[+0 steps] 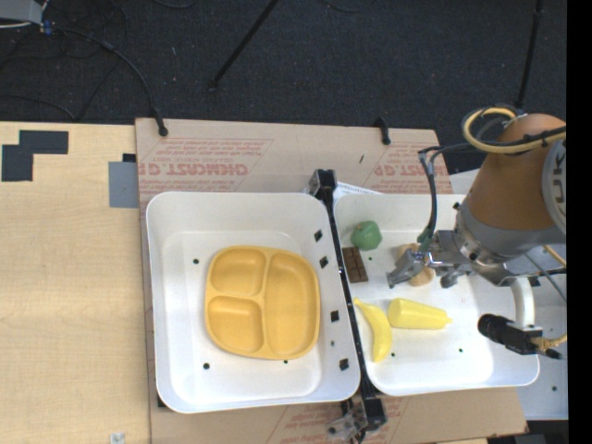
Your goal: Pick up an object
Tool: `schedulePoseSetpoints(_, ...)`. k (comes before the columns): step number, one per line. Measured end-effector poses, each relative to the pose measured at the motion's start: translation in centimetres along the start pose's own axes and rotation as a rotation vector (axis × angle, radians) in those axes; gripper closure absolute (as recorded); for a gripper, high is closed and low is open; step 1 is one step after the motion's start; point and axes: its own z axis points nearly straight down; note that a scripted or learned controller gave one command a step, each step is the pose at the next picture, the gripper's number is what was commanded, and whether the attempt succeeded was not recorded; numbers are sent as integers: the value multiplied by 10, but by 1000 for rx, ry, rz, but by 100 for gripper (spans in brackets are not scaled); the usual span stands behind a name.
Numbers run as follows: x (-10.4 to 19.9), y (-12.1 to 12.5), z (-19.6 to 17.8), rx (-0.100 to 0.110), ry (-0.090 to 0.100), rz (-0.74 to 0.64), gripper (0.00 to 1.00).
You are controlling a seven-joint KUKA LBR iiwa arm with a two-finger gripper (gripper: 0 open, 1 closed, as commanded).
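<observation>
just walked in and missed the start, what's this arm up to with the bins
A robot arm reaches in from the right over the right bin, its gripper low among the items there: a green ball, a banana, a yellow cone-shaped piece and a small brown block. Nothing is visibly held yet. The left bin holds a yellow divided plate, untouched.
</observation>
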Motion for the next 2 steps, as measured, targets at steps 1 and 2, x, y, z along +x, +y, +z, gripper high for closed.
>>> schedulePoseSetpoints(1, 6, -1, 62, 2, 0, 0, 0)
schedulePoseSetpoints(2, 6, -2, 107, 0, 0, 0, 0)
